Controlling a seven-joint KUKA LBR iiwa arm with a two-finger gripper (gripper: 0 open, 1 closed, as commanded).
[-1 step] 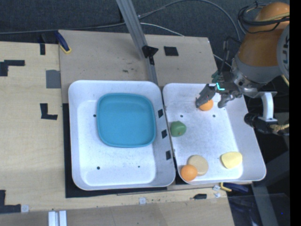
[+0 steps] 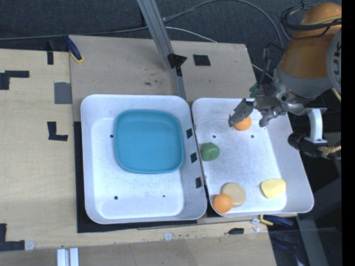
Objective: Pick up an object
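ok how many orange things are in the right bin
2. One orange ball sits at the near edge of the right bin, touching a beige round piece. Another orange object lies at the far end, under the gripper and partly hidden.

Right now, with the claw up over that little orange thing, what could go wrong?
The gripper hangs over the small orange ball in the right bin, its fingers spread. The ball looks round, so it might roll off if one finger touches it first. It also lies fairly near the bin's far wall, so a nudged ball may end up against that wall, harder to grab.
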